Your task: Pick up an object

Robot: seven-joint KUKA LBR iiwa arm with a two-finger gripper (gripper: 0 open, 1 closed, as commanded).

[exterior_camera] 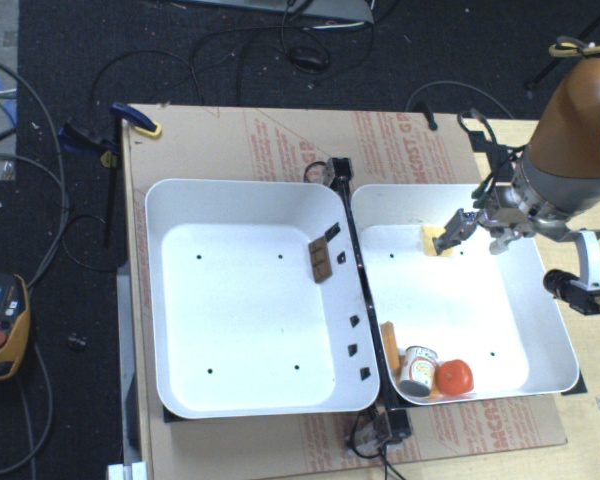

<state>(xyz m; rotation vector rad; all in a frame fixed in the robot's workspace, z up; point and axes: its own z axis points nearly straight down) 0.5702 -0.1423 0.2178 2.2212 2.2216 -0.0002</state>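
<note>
At the near edge of the right bin [540,308], a small can [417,368] lies beside a red tomato-like ball [455,376], with an orange stick [389,344] against the bin's left wall — all three close together. Farther back in the left bin [170,268], a brown bar-shaped piece [321,260] rests near the right wall. At the far side of the right bin, the gripper [448,234] touches a yellow block [432,237] — whether it is open, closed or gripping cannot be told.
</note>
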